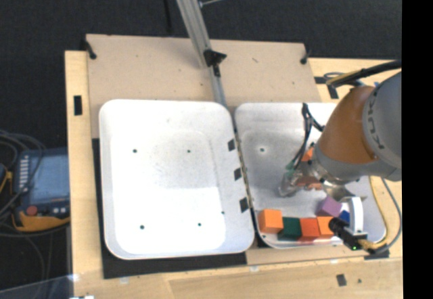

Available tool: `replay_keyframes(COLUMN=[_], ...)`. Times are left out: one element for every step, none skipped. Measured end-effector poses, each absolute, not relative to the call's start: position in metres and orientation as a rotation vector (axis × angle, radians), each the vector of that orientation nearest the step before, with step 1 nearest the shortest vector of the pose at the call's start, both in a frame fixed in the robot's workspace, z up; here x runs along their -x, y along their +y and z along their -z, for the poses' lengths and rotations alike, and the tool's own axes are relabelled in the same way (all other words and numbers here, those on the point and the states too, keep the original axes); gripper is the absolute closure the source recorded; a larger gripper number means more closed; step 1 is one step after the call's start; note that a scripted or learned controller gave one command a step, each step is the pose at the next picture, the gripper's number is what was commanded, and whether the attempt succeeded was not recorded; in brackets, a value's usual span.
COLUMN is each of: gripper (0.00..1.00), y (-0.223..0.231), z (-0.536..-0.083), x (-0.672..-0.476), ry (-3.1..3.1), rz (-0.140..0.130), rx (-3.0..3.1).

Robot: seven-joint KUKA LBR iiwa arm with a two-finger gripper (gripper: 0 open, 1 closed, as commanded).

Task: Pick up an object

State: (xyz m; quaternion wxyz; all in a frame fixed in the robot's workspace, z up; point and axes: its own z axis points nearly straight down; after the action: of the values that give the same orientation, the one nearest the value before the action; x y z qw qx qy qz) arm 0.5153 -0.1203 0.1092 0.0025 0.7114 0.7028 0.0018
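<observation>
**benchwatcher:** So where's the gripper (292, 186) sitting? Looks like it's down inside the right bin (270, 130), roughly mid-bin, with the arm (352, 132) coming in from the right and the orange band of it covering a fair bit of the bin's right side.

**kuka_tinkerer:** Yep, that's what I get too. Metallic tip low over the white floor. Honestly can't make out whether it's spread or pinched, too small and blurry, and I can't see anything caught in it.

**benchwatcher:** And the stuff to grab?

**kuka_tinkerer:** All bunched along the near edge of the right bin. Orange block (272, 220) is nearest the gripper, just nearward and a bit left of it, apart from it. Touching that on its right is a dark green block (291, 228), then a second orange block (312, 227). A purple block (331, 207) sits right of the gripper, partly tucked under the arm, with a blue-and-white piece (350, 213) beside it.

**benchwatcher:** Anything in the way?

**kuka_tinkerer:** Mostly the arm's own bulk and the black cable (308, 122) hanging off the wrist. The left bin (162, 176) has just a few dark specks on it. An aluminium rail (193, 17) slants in from the far side between the bins.
</observation>
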Motion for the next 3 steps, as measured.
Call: replay_keyframes(gripper=[1.00,1.00,1.00], y=[-0.125,-0.127,-0.127], z=[-0.153,-0.196,-0.239], x=[-0.517,-0.519,-0.521], ry=[2.210,2.221,2.221], rz=[-0.005,-0.005,-0.006], rx=[-2.225,-2.214,-2.213])
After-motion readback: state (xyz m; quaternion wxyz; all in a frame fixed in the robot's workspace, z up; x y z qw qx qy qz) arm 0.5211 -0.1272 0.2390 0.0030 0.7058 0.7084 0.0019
